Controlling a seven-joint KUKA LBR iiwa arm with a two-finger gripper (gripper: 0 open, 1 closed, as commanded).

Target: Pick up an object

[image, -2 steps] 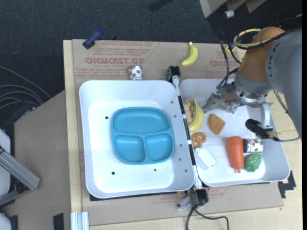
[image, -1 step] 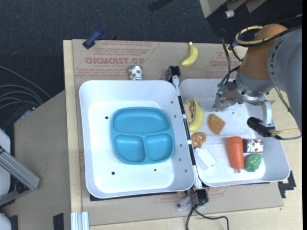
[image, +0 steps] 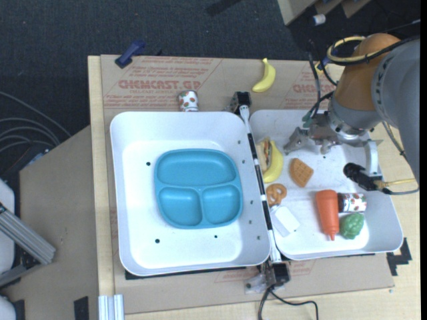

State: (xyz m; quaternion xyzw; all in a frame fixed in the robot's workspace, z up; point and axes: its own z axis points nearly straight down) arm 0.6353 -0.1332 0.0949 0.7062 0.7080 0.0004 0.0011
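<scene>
The object to pick up is not fixed by the task, so any of the small toy foods in the right bin (image: 380, 235) will do; none is in the gripper (image: 301, 136) yet. Going left to right: the left bin (image: 127, 199) bears a blue divided plate (image: 198, 186); at the right bin's left wall lie a banana (image: 273, 165), a pretzel (image: 275, 193) and a white card (image: 285, 220); next come an orange waffle-like piece (image: 301, 172), a carrot (image: 327, 212), a green broccoli (image: 351, 226) and a small can (image: 353, 203). The gripper hangs over the bin's upper part, above and near the waffle piece, and whether its jaws are apart or together I cannot tell. The waffle piece looks the best target: it lies apart from its neighbours. A good grasp would centre over it and descend straight, keeping clear of the banana at the wall.
</scene>
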